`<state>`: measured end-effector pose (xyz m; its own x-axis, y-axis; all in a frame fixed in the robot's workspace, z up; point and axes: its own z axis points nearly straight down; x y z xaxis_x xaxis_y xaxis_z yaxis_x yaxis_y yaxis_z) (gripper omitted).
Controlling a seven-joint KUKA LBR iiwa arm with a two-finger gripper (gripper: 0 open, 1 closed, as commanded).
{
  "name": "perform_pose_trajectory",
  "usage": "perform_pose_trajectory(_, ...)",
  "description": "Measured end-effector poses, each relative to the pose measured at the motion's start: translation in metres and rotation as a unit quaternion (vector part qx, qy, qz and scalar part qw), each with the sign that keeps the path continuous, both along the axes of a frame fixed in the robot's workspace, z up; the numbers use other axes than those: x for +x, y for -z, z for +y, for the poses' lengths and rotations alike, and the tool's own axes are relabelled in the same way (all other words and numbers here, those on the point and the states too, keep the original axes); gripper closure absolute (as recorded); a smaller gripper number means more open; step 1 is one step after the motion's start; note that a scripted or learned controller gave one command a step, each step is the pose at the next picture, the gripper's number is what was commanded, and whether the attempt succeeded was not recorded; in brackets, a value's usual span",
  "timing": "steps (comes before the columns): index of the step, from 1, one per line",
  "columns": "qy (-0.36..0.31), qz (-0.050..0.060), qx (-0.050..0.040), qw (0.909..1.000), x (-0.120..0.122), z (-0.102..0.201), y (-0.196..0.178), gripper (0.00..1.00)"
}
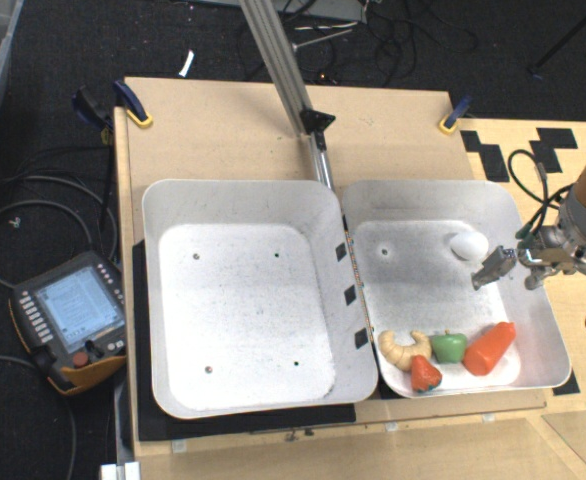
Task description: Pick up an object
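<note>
Several toy foods lie in the right bin (393,208). A white egg-shaped piece (467,245) rests near its far right side. Along the front wall sit a cream curved piece (402,348), a green pepper (450,346), a small red piece (425,372) and an orange carrot (489,348). My gripper (513,270) hangs over the bin's right side, just in front of and to the right of the white piece. Its two grey fingers (493,267) are spread apart and open, with nothing between them.
The left bin (163,218) adjoins the right one on the tan bench. A metal pole (283,68) slants down to the seam between the bins. Cables and a teach pendant (71,313) lie on the floor at left.
</note>
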<state>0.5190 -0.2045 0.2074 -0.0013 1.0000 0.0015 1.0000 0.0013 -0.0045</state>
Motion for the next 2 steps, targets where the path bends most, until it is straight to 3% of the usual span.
perform_pose_trajectory(1, 0.0, -0.002, -0.0006, 1.0, 0.001, 0.0, -0.002, 0.0)
perform_pose_trajectory(2, 0.001, 0.0, 0.0, 1.0, -0.002, 0.005, 0.042, 0.0)
